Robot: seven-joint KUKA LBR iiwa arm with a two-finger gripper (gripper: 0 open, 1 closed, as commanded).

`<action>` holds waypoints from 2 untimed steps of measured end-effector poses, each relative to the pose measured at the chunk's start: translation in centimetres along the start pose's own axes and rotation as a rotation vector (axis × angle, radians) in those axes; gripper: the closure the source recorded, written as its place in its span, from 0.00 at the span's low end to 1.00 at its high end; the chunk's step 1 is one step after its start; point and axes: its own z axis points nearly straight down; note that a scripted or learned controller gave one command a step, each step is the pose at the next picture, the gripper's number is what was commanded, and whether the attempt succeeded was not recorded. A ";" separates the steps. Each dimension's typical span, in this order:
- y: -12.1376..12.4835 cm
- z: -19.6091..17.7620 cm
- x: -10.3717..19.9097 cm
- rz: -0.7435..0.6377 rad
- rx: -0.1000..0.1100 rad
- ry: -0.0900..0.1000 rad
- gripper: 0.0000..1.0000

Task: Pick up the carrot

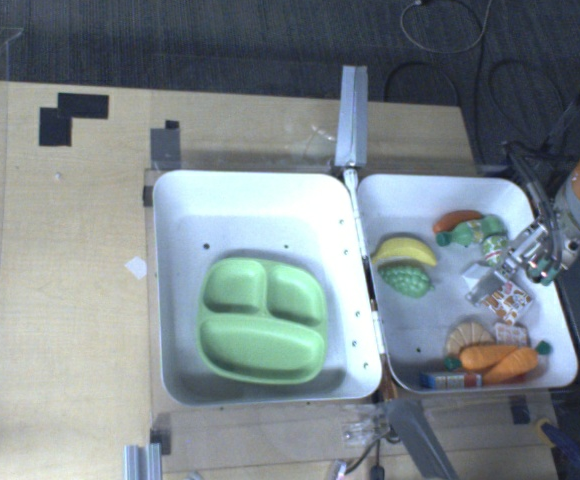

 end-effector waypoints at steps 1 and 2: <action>0.1 11.6 0.4 -0.285 0.002 0.005 0.00; 1.2 17.2 1.7 -0.653 0.000 0.006 0.00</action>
